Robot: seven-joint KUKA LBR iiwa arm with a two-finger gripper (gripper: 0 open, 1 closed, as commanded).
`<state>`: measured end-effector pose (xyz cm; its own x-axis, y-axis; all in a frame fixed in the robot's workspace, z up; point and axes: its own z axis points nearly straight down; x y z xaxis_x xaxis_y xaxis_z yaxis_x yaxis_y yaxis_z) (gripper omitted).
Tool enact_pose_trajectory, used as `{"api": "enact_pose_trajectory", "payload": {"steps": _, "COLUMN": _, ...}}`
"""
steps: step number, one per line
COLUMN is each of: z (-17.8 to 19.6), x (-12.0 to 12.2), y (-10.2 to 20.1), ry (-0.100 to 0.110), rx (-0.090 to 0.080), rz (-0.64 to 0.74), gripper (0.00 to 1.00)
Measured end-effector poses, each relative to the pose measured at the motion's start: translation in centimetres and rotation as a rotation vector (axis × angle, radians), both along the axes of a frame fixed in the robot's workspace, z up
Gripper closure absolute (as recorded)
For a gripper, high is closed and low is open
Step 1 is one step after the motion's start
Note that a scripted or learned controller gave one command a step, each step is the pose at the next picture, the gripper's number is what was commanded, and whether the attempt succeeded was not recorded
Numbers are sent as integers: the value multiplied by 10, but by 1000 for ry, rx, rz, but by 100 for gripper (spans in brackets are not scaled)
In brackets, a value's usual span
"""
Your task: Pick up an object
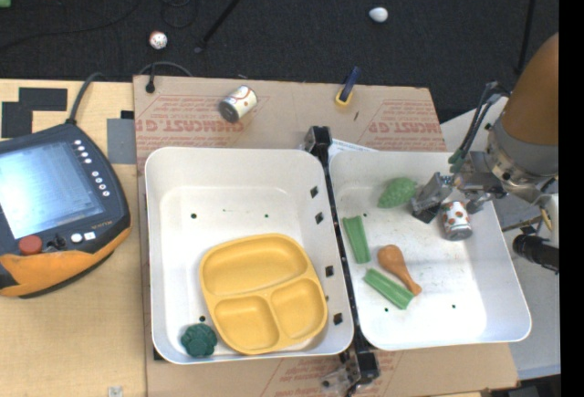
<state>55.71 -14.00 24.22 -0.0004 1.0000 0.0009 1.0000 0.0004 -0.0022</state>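
I cannot tell if my jaws [444, 203] are open; they sit beside the small can [456, 221], which I think may roll away.

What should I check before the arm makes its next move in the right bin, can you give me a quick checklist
1. Gripper is over the right white bin: ok.
2. Something seen between the fingers: not ok, nothing visibly held.
3. Finger opening: cannot tell, the gripper is dark and blurred.
4. Small red-and-white can sits just beside the gripper, within easy reach: ok.
5. Fuzzy green lump lies close on the gripper's other side and could be bumped: not ok.
6. Two green sticks and the orange drumstick-shaped toy lie apart from the gripper: ok.
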Motion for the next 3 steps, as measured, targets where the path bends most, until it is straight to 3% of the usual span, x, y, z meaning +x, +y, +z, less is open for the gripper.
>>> {"api": "enact_pose_trajectory", "payload": {"steps": 1, "z": 73, "x": -32, "y": 52, "ry": -6, "rx": 1, "rz": 4, "gripper": 0}}
{"api": "enact_pose_trajectory", "payload": {"steps": 2, "z": 78, "x": -32, "y": 50, "ry": 1, "rx": 0, "rz": -1, "gripper": 100}}
{"api": "enact_pose_trajectory", "payload": {"steps": 3, "z": 164, "x": -60, "y": 186, "ry": -9, "rx": 4, "rz": 15, "gripper": 100}}
